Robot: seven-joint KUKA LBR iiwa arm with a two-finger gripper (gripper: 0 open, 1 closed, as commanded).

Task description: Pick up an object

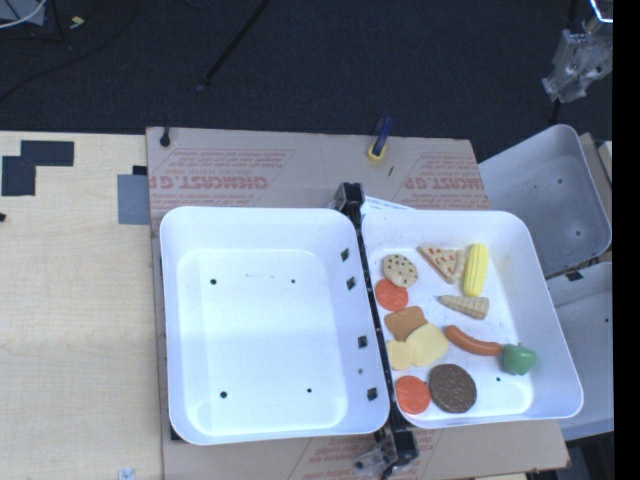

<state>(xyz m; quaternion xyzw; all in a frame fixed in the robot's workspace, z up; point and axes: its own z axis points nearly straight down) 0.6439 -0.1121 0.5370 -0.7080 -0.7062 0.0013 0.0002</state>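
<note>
The gripper hangs at two o'clock, well off the right bin; jaw state unclear. Best target: the corn, standing apart from its neighbours.

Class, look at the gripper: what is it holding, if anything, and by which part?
Nothing is held. The gripper hangs at the top right, away from the right bin, where the toy food, such as the corn cob, lies untouched.

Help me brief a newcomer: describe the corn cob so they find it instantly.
Look in the right-hand bin, near its far edge. The corn cob stands lengthwise beside the pizza slice; it alone is bright yellow with rows of kernels.
</note>
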